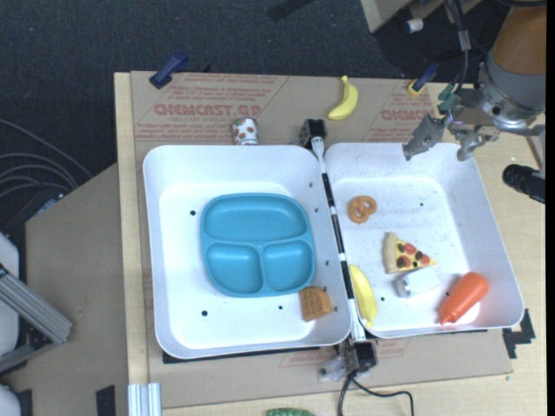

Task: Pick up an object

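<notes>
Gripper [444, 142] hangs over the right bin's [494, 224] far rim, jaws spread open, gripping nothing. Pretzel [362, 208], pizza slice [405, 254], carrot [462, 297] lie below.

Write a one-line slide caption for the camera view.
Open pincer hovers over the right bin's far edge; pizza slice, carrot and pretzel lie ungrasped.

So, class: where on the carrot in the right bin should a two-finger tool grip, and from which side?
Grip the carrot across its thick orange middle, coming straight down from above. It lies flat and slanted, long sides exposed, near the bin's right wall.
</notes>
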You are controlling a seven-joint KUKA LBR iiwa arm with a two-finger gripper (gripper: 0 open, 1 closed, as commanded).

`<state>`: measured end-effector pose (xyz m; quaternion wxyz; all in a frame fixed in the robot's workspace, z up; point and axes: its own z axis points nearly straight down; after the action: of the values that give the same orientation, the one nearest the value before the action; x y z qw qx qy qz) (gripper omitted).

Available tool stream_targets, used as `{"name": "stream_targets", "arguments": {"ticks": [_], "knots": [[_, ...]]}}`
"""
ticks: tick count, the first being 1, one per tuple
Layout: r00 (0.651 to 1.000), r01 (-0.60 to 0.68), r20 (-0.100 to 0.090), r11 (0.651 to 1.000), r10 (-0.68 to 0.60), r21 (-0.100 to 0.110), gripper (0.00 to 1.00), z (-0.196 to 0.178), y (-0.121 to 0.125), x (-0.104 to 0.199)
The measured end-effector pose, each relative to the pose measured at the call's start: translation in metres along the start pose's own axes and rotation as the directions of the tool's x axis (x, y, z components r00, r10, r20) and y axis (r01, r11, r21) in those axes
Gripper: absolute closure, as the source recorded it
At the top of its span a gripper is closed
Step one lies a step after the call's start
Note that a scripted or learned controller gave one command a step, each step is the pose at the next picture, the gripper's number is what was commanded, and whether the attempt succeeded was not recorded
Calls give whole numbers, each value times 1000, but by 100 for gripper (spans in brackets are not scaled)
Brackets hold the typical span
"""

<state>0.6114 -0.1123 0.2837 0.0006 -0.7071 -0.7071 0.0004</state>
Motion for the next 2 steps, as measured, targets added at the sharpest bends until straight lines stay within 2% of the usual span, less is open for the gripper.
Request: {"name": "stream_targets", "arguments": {"ticks": [1, 2], "knots": [[1000, 0, 0, 1000, 0, 0, 0, 184, 18, 13], [1000, -1, 0, 1000, 1, -2, 100, 174, 18, 13]]}}
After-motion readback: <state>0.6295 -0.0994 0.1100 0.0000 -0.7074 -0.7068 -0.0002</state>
